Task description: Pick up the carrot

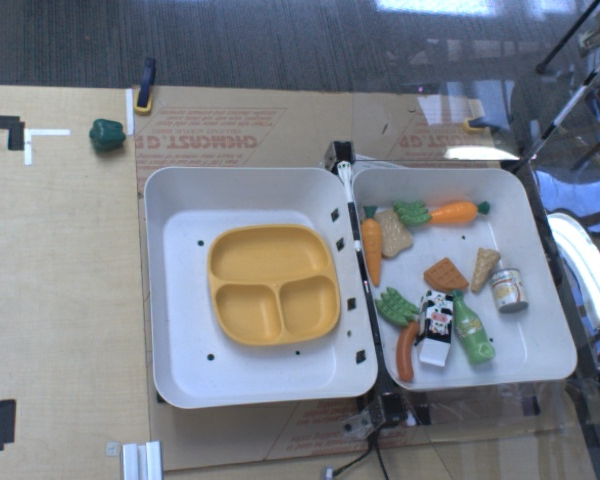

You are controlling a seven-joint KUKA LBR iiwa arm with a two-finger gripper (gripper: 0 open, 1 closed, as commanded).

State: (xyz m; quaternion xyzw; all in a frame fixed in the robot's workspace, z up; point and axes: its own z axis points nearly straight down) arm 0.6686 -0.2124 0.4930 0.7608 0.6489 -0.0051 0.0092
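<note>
A pale, glossy curved shape at the right edge, too blurred to identify

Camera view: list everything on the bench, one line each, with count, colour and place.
Shallow white bins: two, white, side by side mid-bench.
Three-compartment yellow plastic tray: one, yellow, in the left bin.
Orange toy carrots: two, orange with green tops, right bin's far side and left wall.
Green plastic bottle: one, green, right bin's near side.
Small cow-print carton: one, black and white, beside the bottle.
Small silver tin can: one, right bin's right side.
Red toy sausage: one, right bin's near left.
Dark green toy pepper: one, on the bench, far left.
</note>
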